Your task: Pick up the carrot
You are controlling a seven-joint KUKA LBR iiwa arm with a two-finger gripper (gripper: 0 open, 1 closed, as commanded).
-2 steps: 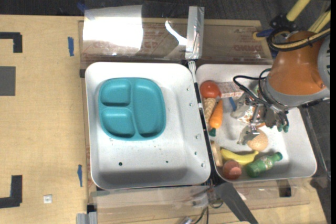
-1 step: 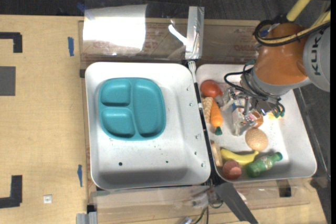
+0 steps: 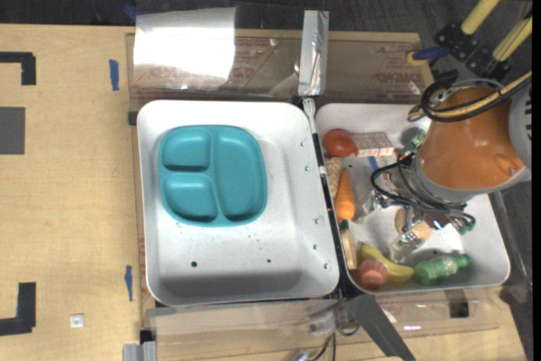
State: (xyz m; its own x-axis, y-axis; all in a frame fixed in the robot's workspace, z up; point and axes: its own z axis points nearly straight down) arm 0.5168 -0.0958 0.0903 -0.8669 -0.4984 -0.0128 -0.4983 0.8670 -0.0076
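The carrot (image 3: 345, 197), short and orange, lies along the left side of the right bin (image 3: 494, 262), close to the wall shared with the left bin. My gripper (image 3: 412, 231) hangs low over the middle of the right bin, under the arm's orange band (image 3: 467, 146). It sits to the right of the carrot, with a gap between them, and nothing of the carrot is at its tip. The wrist hides part of the bin floor beneath it.
Around the carrot lie a red tomato (image 3: 339, 142), a small printed box (image 3: 372, 147), a yellow banana (image 3: 387, 261), a pinkish round fruit (image 3: 370, 271) and a green bottle (image 3: 440, 267). The left bin (image 3: 287, 249) holds a teal divided plate (image 3: 211, 173).
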